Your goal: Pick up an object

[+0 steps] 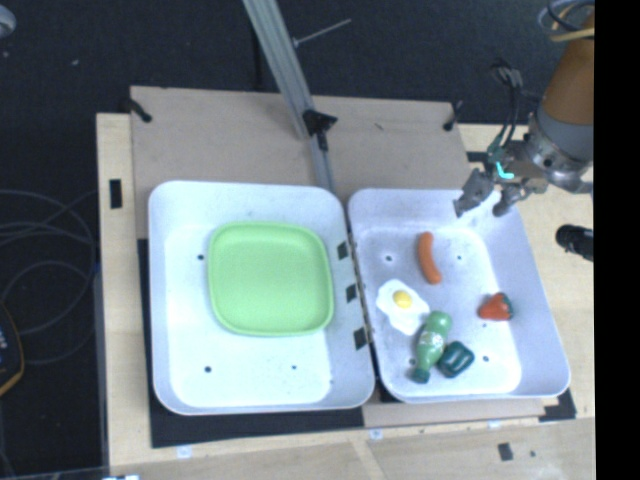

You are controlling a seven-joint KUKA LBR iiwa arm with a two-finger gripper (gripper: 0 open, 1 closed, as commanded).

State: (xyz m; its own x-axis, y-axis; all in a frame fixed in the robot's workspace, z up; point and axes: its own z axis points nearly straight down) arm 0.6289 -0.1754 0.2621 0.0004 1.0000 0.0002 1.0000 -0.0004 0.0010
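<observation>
Overhead, the hand (487, 200) hangs spread and unladen above the right bin's (535, 313) far edge

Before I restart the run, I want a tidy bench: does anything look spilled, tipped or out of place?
Nothing stands out. The square green plate lies flat in the left white bin; the toy foods lie loose in the right white bin.

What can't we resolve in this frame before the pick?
- Gripper, camera view: nothing between its fingers; their contact with the right bin is unclear at this slant.
- Green bottle: label too small.
- Dark teal object: identity unclear, edge against bottle blurred.
- Arm: cut off by right edge.
</observation>
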